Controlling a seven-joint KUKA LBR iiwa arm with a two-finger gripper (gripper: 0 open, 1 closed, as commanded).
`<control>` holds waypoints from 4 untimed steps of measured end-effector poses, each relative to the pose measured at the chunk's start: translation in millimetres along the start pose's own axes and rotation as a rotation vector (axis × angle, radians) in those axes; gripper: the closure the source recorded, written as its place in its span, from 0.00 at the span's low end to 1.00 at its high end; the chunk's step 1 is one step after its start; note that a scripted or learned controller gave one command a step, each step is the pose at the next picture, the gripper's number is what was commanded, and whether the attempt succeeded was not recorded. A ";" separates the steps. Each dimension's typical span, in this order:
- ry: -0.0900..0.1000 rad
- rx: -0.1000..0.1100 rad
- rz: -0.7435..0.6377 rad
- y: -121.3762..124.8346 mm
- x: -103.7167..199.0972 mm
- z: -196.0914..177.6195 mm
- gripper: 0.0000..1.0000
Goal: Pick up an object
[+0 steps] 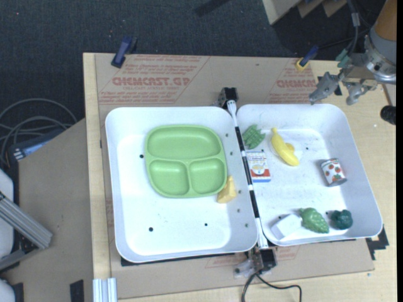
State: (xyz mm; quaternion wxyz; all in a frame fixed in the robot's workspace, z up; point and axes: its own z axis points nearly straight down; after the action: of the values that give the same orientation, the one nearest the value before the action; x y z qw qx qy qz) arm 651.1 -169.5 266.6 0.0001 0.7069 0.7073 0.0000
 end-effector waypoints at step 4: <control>0.001 -0.007 0.000 -1.6 75.2 164.7 0.00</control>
State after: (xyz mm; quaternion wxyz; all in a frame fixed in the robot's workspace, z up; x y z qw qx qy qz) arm 649.5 -94.3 101.9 0.0022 0.7069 0.7073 0.0025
